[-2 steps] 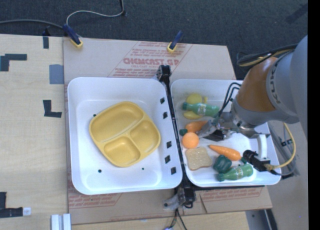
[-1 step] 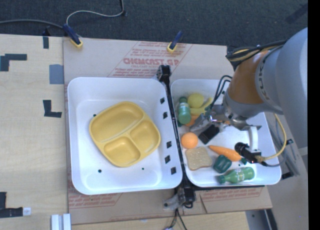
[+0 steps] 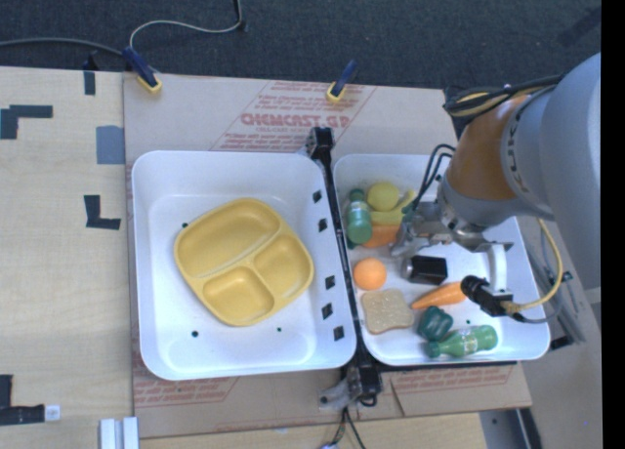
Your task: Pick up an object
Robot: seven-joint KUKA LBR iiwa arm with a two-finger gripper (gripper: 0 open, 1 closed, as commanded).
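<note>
- Hand (image 3: 420,254) sits low in the right bin (image 3: 527,340), near that bin's middle, at the end of the grey arm (image 3: 508,159) with its orange band; whether it is released or clenched cannot be told from this view.
- Toy food lies around it in the right bin: a yellow lemon (image 3: 384,195) and a green bottle-shaped piece (image 3: 357,222) toward the far left corner, an orange ball (image 3: 369,274) by the left wall, a slice of bread (image 3: 387,310) near the front left corner.
- A carrot (image 3: 441,295) lies just in front of the hand, with a dark green pepper (image 3: 435,323) and a green bottle (image 3: 467,342) along the front edge.
- A yellow divided plate (image 3: 244,260) lies in the middle of the left bin (image 3: 156,340).
- Both bins rest on cardboard (image 3: 273,120) on the desk (image 3: 59,242).
</note>
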